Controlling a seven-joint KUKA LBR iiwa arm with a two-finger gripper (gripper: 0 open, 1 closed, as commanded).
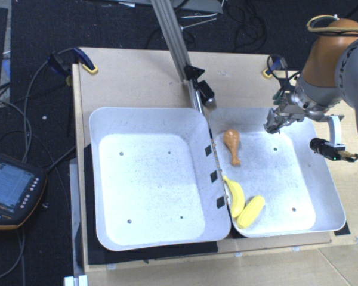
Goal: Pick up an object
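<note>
Camera view: a grey arm with an orange band (325, 58) is seen reaching in from the right, and its dark two-finger claw (273, 126) is poised over the far part of the right shallow white plastic bin (322, 210). Whether the claw is open or closed cannot be told from this angle, and nothing can be made out in it. A tan, drumstick-shaped toy (232, 146) is found near the claw, to its left and slightly nearer the camera, lying on the bin floor. A curved yellow banana (234, 196) and a short yellow oblong piece (250, 211) are seen well apart from the claw, toward the near left corner of the same bin, just beside each other. The left shallow white plastic bin (101, 159) is set far to the claw's left.
</note>
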